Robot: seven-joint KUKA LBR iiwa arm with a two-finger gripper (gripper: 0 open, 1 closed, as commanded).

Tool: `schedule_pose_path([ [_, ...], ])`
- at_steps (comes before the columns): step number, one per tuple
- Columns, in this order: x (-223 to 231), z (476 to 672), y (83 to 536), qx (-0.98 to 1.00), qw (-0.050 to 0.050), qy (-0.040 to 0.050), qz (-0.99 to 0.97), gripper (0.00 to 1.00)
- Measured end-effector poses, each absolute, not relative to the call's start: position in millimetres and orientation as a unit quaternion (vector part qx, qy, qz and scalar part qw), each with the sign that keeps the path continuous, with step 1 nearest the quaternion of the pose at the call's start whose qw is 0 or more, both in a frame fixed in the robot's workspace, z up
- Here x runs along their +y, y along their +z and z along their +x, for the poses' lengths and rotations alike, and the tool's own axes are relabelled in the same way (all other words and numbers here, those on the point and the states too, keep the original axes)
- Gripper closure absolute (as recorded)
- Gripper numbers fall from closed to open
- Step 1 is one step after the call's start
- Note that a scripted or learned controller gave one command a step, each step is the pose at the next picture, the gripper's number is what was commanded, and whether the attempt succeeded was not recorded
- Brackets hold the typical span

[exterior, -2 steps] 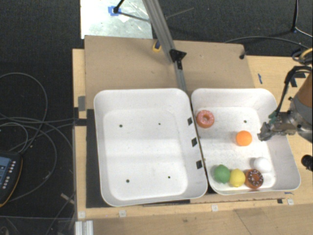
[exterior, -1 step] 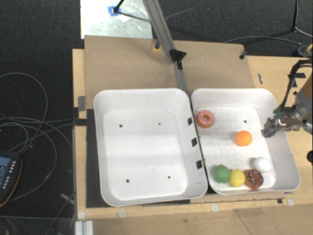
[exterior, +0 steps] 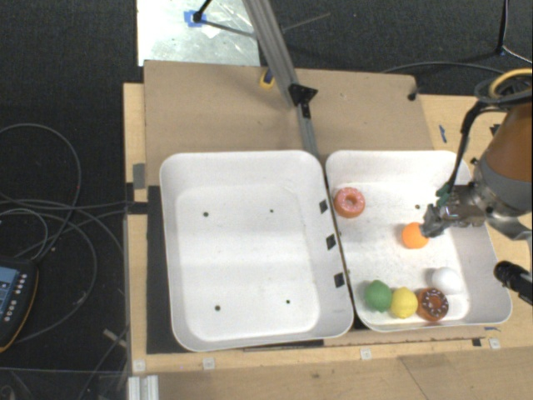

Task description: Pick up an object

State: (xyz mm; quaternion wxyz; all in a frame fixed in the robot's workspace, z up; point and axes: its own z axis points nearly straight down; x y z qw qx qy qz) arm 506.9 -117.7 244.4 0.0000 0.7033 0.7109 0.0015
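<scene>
Two shallow white bins sit side by side on the tan worktop, and we take them first as the biggest things here: the left bin is smooth moulded plastic with rounded corners and a few small dark holes in its floor, and the right bin is of the same make and carries all the small pieces. The grey arm reaches in from the right, and its claw sits just at the upper right side of the orange ball, which lies near the middle of the right bin; we cannot tell whether the claw is parted or closed, nor whether it has the ball. We judge this ball the nearest candidate: it looks like a small, light toy fruit, round and smooth, so likely to roll or slip unless it is taken across its widest part. Well apart, by the left wall of that bin, lies a pink frosted doughnut, flat and ringed. Along the near edge runs a row: a green round piece, a yellow one touching it, a chocolate doughnut, and a white ball just behind it. All look stiff, hollow and light to us.
</scene>
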Motion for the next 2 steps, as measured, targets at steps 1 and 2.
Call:
schedule_pose_path([
  [1,-62,505.6,233,0.711,0.000,0.0014,0.703,1.00],
  [2,1,504.4,229,0.711,-0.001,0.0019,0.703,1.00],
])
